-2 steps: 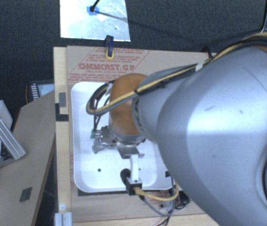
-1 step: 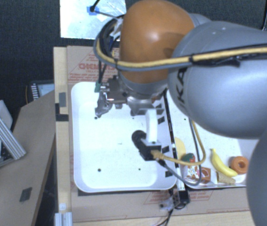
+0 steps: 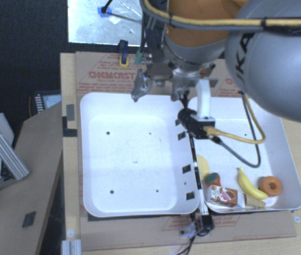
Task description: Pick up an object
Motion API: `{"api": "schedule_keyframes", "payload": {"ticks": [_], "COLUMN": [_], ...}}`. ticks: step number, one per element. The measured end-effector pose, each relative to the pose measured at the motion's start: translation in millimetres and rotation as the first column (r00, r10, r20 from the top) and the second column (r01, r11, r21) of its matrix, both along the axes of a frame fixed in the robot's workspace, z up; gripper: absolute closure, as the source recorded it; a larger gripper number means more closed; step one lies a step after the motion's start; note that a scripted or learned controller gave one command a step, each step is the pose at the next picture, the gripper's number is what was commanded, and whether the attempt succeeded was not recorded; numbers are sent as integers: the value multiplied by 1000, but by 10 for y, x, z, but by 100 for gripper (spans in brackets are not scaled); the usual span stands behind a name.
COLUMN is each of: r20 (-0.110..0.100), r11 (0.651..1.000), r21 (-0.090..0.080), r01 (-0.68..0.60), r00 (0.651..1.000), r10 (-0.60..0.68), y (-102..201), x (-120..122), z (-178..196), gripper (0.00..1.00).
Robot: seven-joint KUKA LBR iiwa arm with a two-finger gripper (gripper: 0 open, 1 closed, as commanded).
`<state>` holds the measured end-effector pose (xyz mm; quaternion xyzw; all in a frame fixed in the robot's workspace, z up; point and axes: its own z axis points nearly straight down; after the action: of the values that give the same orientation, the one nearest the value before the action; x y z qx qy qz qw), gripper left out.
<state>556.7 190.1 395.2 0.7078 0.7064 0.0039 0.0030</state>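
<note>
From the overhead cam: grey arm w/ orange band hangs over the far edge of the two shallow white plastic bins, its two-finger gripper (image 3: 163, 86) near the divider. Can't tell whether it's clenched or released; nothing visible in it.

Pickable stuff sits in the right bin (image 3: 277, 142), near corner, well apart from the gripper.

Risk, imo: items are bunched against the bin wall, so a descent there could clip the rim or nudge neighbours instead of gripping.

Count: 1 yellow plastic banana (image 3: 249, 184), 1 orange ring-shaped donut toy (image 3: 271, 185), 1 small red-and-white printed packet (image 3: 222, 195), 1 pale yellow rounded piece (image 3: 203, 167). Left bin (image 3: 134, 153) has nothing obvious.
</note>
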Motion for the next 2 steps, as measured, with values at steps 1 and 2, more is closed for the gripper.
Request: {"api": "schedule_keyframes", "payload": {"ticks": [1, 2], "r20": [-5, -4], "r11": [1000, 1000], "r21": [-1, -1], "r01": [-9, -13], "r00": [1000, 1000], "r10": [9, 13], "y": [28, 30], "x": [-19, -15], "z": [70, 175], "gripper": [100, 100]}}
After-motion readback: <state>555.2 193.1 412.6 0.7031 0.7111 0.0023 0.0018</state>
